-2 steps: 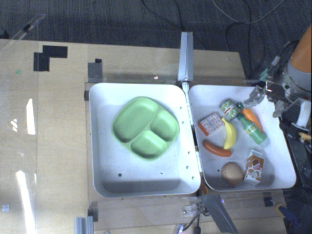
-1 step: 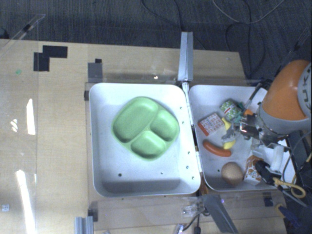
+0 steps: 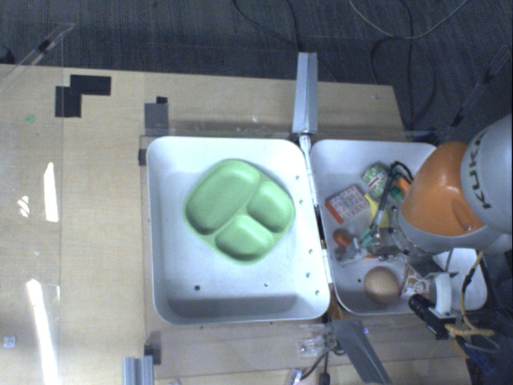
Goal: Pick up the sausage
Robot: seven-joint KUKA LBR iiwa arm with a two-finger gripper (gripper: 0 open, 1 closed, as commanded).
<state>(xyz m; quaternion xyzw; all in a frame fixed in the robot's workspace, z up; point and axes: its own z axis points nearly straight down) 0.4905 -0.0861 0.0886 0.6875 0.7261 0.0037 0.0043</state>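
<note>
Green moulded plastic tray with three compartments (image 3: pixel 239 208) lies in the left white bin (image 3: pixel 172 295), likely the drop-off. The grey arm with the orange band (image 3: pixel 441 195) hangs over the right white bin (image 3: pixel 345 295), above small packets, a red-and-white card (image 3: pixel 346 202) and a round tan object (image 3: pixel 381 284) at its 6 o'clock. Gripper state: cannot tell. Sausage: cannot pick it out in the clutter; presumably in the right bin.

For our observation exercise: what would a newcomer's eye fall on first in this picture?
Probably the green divided plate, sitting alone in the left bin. Next, the arm's orange band looming over the right bin, which holds a clutter of small items, including a brown egg-like ball near its front edge.
</note>
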